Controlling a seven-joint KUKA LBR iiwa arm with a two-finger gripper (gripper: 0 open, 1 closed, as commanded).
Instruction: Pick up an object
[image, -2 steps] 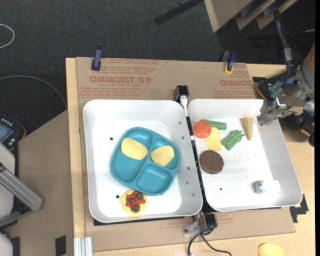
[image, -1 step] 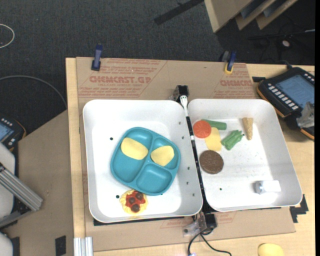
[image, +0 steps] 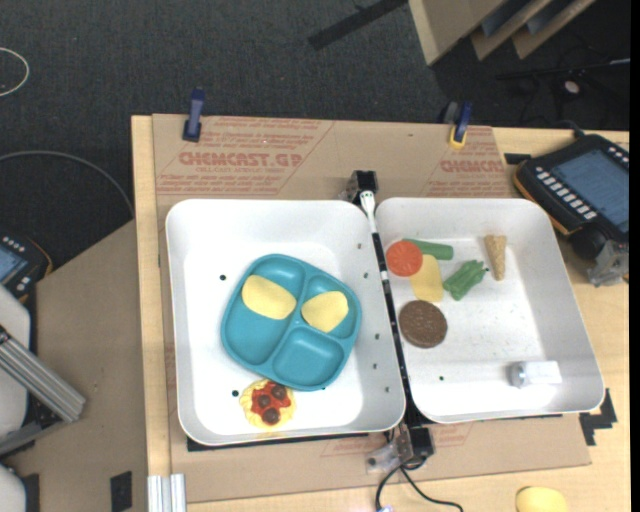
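In the left bin (image: 190, 300) lies a blue divided plate (image: 290, 322) with two yellow pieces (image: 268, 297) (image: 325, 310) in its upper compartments. A small pizza slice (image: 267, 403) rests just below the plate. The right bin (image: 560, 300) holds a red tomato slice (image: 405, 258), a green bean (image: 435, 249), a yellow block (image: 428, 279), a green pepper (image: 464, 279), a tan cone (image: 496, 256), a brown cookie (image: 424, 324) and a small grey-white item (image: 533, 375) near the front right corner.
Both bins sit on a cardboard sheet (image: 300, 150) held by two clamps (image: 193, 113) (image: 459, 123). A black handheld pendant (image: 580, 190) lies at the right. A yellow object (image: 540, 498) sits at the bottom edge.
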